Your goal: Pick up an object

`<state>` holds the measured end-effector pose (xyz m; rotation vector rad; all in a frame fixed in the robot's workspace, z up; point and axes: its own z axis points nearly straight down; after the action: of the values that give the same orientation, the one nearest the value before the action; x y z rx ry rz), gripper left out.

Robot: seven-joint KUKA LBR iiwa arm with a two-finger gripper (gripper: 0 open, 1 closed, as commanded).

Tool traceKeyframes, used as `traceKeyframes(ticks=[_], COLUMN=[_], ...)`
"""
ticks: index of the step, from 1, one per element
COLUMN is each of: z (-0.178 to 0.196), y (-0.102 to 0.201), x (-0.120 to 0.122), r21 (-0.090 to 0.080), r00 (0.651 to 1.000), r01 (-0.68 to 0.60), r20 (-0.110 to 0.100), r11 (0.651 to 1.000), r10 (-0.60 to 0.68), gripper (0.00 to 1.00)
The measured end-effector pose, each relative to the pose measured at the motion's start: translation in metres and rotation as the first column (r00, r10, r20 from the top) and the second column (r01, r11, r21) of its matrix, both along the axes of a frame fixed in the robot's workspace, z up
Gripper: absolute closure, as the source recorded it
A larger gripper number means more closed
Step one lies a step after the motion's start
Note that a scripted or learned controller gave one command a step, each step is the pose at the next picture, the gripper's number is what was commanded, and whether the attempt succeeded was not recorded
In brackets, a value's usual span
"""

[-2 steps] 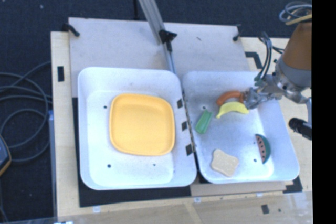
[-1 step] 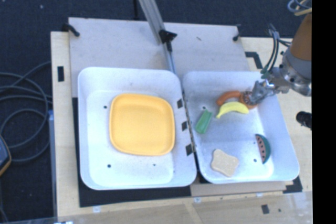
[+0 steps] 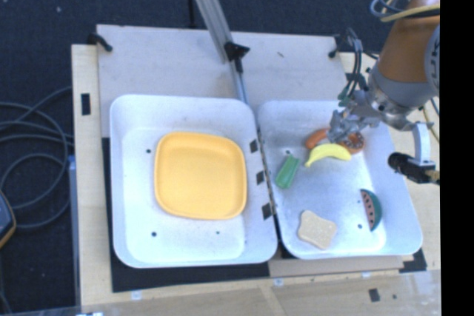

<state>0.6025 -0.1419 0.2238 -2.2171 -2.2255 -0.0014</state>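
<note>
The grey arm with its orange band (image 3: 409, 41) is reaching in from the right edge of the frame, and its two-finger gripper (image 3: 345, 128) is hanging low over the upper part of the right-hand shallow white bin (image 3: 396, 229). Whether the gripper is apart, together or clamped on something cannot be told from this slanted angle, since its tip is blending into the objects beneath it.

Directly under and beside the gripper tip, a small orange-red rounded object (image 3: 318, 137) is lying just left of it, and a curved yellow plastic banana (image 3: 328, 153) is resting just below, touching or nearly touching that orange-red piece. A small green block-shaped object (image 3: 287, 171) is lying tilted to the left of the banana, near the bin's left wall. A tan slice of toy bread (image 3: 317, 229) is sitting toward the bin's lower middle, and a watermelon wedge with a green rind (image 3: 371, 208) is lying near the lower right wall.

In the left-hand white bin (image 3: 133, 122), a square yellow plastic plate (image 3: 200, 175) is lying flat in the middle.
</note>
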Motion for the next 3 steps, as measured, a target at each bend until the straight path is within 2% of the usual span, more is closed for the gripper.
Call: traceKeyframes(ticks=[1, 3], z=[0.008, 0.022], y=[0.049, 0.144], x=[0.018, 0.031], r21=[0.0, 0.0], r00=[1.0, 1.0], r01=[0.0, 0.0], r20=[0.001, 0.001], r11=[1.0, 1.0], r10=[0.0, 0.0], gripper=[1.0, 1.0])
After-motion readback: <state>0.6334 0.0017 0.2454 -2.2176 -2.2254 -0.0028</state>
